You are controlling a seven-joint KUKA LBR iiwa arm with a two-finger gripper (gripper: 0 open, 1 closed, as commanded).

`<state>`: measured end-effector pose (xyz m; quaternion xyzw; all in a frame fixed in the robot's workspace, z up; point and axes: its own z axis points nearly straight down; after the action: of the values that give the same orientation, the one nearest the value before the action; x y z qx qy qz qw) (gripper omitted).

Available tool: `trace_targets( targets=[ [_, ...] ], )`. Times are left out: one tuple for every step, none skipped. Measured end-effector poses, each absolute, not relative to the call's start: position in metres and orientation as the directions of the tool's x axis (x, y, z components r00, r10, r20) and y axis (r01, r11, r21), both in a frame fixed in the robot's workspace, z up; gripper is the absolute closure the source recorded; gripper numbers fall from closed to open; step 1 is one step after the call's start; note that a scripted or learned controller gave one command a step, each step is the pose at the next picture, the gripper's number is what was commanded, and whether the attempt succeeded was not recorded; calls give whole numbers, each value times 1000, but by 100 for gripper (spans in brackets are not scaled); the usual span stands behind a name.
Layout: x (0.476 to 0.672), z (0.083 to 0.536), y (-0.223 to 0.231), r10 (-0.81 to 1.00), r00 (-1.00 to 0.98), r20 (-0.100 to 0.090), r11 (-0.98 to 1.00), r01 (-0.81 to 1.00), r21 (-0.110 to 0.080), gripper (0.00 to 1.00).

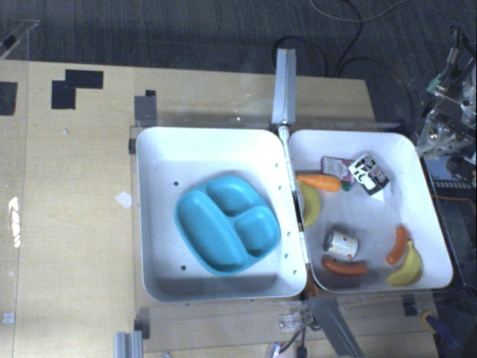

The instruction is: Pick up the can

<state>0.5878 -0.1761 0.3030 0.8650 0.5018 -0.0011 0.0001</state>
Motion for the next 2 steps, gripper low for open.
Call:
trace_targets(
  targets=[
    [601,328,-137,872,490,-2,-490,872,-1,100],
    [606,361,-64,849,528,-2,-528,849,-1,100]
  ],
)
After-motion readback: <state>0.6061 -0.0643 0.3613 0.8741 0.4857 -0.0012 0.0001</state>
